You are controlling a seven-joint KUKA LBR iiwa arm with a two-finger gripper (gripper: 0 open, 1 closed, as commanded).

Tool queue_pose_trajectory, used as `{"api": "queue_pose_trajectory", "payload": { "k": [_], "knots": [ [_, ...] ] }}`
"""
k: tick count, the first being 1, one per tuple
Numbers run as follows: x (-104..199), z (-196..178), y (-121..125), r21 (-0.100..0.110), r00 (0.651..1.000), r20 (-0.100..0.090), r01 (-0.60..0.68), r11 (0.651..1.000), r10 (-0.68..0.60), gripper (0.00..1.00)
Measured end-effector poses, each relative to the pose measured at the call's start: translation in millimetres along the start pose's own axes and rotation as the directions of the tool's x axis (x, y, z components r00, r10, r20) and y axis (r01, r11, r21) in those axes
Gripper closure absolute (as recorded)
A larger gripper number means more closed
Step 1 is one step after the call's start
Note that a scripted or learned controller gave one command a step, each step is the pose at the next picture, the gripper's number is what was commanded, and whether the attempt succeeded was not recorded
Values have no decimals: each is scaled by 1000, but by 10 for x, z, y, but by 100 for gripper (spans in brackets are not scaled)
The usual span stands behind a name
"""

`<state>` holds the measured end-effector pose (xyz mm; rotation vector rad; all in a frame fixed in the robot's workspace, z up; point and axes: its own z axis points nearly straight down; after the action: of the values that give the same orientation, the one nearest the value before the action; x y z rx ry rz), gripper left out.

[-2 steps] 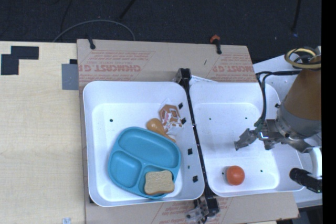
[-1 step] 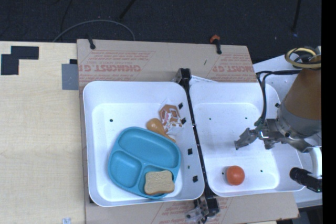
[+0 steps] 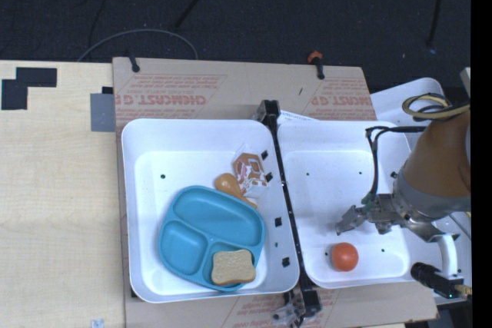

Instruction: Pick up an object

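A small red tomato-like ball [image 3: 344, 256] lies near the front edge of the right bin [image 3: 323, 157]. My gripper [image 3: 355, 217] hovers just above and slightly right of the ball, low over the bin floor. It is open, with nothing between its fingers. In the left bin [image 3: 142, 165] a blue divided plate [image 3: 201, 230] holds a slice of toast [image 3: 233, 266] in its front corner. Beside the plate's far edge lie an orange-tan piece [image 3: 227, 183] and a brown-and-white packet [image 3: 250, 169].
The black divider [image 3: 281, 196] runs between the two bins. The arm's grey body with its orange band [image 3: 440, 161] covers the right bin's right side. Cables [image 3: 424, 104] loop behind it. Cardboard [image 3: 231, 92] lies under the bins.
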<state>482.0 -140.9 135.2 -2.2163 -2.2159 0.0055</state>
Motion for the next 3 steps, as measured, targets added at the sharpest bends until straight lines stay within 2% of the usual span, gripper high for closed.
{"api": "queue_pose_trajectory", "payload": {
  "k": [1,2,3],
  "knots": [
    [5,499,0,-4,1000,1,-1,1000,1,0],
    [-9,373,8,-6,1000,1,-7,1000,7,100],
    [-86,-189,81,-10,1000,4,1,1000,-1,100]
  ]
}}
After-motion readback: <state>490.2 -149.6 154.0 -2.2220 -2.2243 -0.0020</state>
